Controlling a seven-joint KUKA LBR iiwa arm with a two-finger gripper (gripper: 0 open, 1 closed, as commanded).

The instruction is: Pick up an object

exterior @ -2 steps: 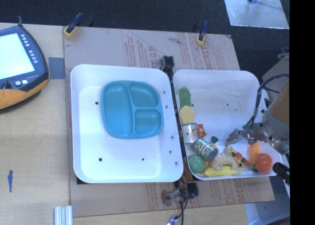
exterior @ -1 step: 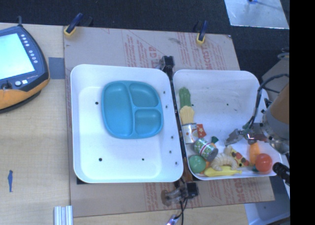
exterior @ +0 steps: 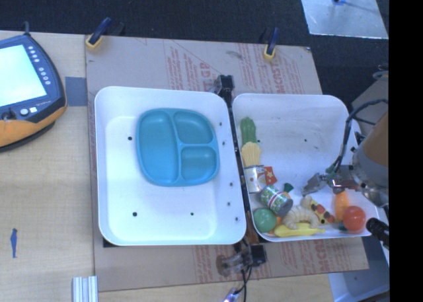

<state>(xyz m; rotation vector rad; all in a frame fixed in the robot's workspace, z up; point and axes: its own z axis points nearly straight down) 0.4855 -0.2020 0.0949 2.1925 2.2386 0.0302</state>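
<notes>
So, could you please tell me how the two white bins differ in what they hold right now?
The left bin holds a single blue divided plate, lying flat toward its far side. The right bin holds many small toy foods, among them a corn cob, a green ball and a red tomato, crowded toward its near edge. The claw is over the right bin, not the left. Both bins are shallow and white.

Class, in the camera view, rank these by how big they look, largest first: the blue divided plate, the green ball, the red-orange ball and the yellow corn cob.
1. Blue divided plastic plate, by far largest.
2. Yellow corn cob.
3. Green ball and red-orange ball: too alike to rank.
</notes>
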